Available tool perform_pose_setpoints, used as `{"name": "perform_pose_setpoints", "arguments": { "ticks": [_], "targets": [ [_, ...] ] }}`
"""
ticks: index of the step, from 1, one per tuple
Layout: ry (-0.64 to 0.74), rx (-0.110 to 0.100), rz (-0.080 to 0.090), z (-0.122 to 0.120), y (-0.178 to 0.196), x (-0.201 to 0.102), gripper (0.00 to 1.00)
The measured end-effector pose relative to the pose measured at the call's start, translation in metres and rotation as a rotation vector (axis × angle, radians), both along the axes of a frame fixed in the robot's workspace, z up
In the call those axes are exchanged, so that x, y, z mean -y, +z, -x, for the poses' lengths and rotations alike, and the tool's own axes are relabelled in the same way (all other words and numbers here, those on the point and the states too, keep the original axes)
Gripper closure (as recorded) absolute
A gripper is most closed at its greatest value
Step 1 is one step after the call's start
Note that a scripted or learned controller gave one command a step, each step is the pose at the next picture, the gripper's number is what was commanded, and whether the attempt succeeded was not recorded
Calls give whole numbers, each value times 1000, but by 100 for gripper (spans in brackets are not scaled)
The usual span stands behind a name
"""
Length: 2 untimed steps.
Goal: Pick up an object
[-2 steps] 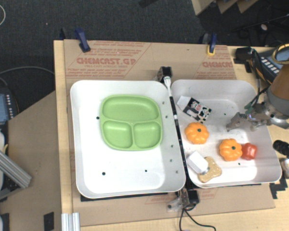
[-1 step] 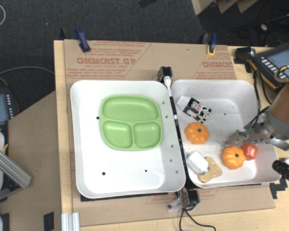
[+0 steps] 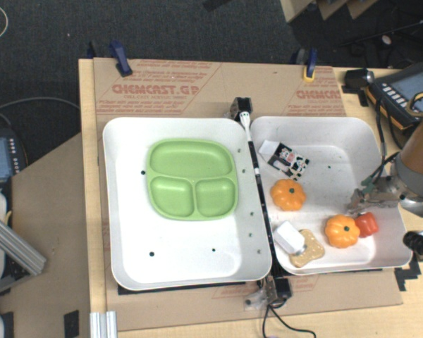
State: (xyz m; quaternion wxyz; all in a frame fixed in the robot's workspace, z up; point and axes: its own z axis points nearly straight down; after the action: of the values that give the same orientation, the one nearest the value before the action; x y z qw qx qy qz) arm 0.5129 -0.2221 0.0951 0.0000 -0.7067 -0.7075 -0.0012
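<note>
Two shallow white bins sit side by side on the desk (image 3: 162, 83), touching along their inner rims. The left bin (image 3: 123, 210) holds a light green plate (image 3: 192, 178) with three compartments, one wide section toward the far side and two smaller ones nearer the camera; the plate lies flat, a little toward the far half of the bin, and nothing rests in its sections. A few small dark specks dot the bin floor around it. The right bin (image 3: 324, 136) holds the loose things. A small black-and-white box (image 3: 287, 158) lies tilted toward the far left corner. Just beside it, nearer the camera, stands a small orange pumpkin (image 3: 288, 195) with a green stem. A second pumpkin (image 3: 342, 231) sits toward the near right of the bin, touching a red piece (image 3: 366, 224) on its right. At the near left, a white block (image 3: 289, 237) lies against a tan cracker-like piece (image 3: 309, 249), the block partly over its left edge. The arm (image 3: 414, 167) comes in from the right above the right rim, and the gripper (image 3: 361, 197) hangs low over the bin floor, near the red piece and the second pumpkin but apart from both. I cannot tell how it is set, and nothing is seen in its grasp.
</note>
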Motion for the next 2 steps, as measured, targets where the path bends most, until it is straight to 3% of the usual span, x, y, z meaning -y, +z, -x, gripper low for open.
{"name": "perform_pose_setpoints", "arguments": {
  "ticks": [1,2],
  "targets": [
    [4,-4,-3,34,40,-72,100],
    [6,7,3,-59,56,-112,100]
  ]
}}
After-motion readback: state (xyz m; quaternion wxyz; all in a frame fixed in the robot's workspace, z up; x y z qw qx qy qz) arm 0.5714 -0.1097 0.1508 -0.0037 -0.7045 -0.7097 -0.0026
